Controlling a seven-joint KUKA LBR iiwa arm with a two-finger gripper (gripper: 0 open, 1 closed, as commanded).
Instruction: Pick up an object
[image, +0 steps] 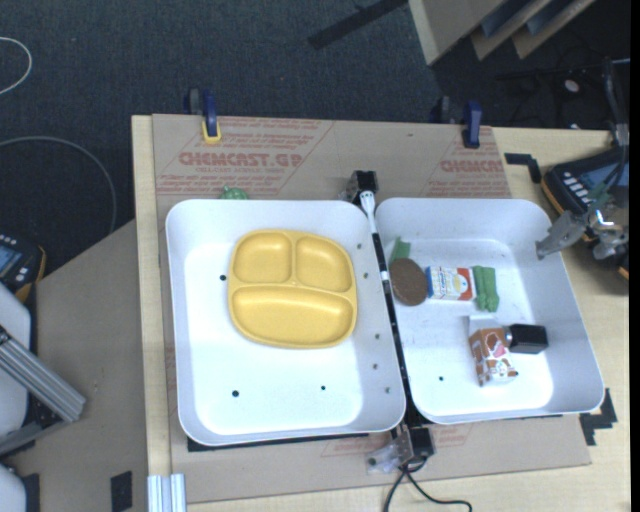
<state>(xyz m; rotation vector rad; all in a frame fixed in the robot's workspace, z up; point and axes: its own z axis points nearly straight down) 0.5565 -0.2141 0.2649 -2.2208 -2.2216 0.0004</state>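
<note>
The gripper (560, 235), fingers apart and holding nothing, waits at the right bin (560, 300) edge; next it must descend over the brown packet (490, 358).

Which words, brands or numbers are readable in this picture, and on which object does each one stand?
"CHEMCAST" with further blurred letters: red print, twice, on the brown cardboard sheet under the bins.
White and red carton: print too small to read.
Brown and white packet: print too blurred to read.
</note>
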